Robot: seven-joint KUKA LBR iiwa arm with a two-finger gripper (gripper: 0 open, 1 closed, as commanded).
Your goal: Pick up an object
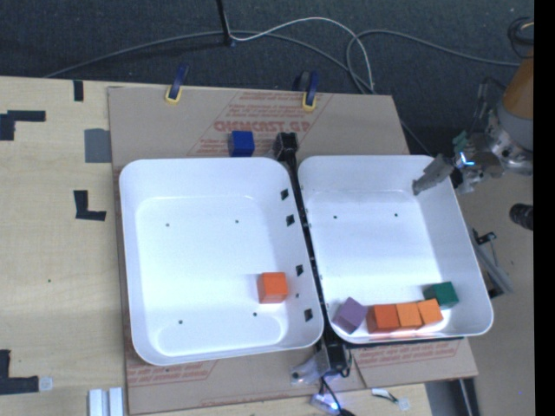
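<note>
Cardboard sheeting (260, 120) is being used as the base under two shallow white bins, with dark carpet and loose cables lying beyond it, as is being shown from the fixed overhead camera. Nothing is being held by the gripper (431, 180), which is being kept at the upper right corner of the right bin (381, 189); whether its fingers are spread or closed cannot be told at this angle. Candidates for picking are being offered in a row along the right bin's near edge: a purple block (349, 315), two orange blocks (382, 318) (408, 315), a lighter orange block (430, 312) and a green block (443, 294). A lone orange cube (273, 287) is being left in the left bin (173, 189). For a clean grasp, the purple block at the row's end is probably being favoured, since the packed orange ones are touching and finger room between them is lacking; a vertical descent with fingers straddling free faces is being called for. Red lettering is being carried by the cardboard, though it is too faint to be read surely. A blue block (242, 142) is resting outside the bins.
</note>
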